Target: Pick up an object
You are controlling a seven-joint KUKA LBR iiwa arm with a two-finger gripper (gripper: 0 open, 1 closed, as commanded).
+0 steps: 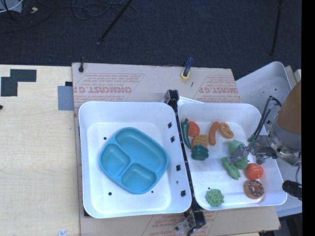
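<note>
A: In the left bin (pixel 88 117) lies the blue tray (pixel 133 160); what's near the right bin's (pixel 246 109) right edge?
B: The gripper (pixel 239 154), touching the green veg (pixel 231 166), which runs down-left to the lower edge. Grip: can't tell.

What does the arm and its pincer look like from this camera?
The arm comes in from the right: a bulky rounded body with an orange-brown band above a grey wrist section. Thin dark cables loop from it down toward the tool. The pincer is small, grey metal, with darker linkage parts behind it. No markings are legible.
</note>
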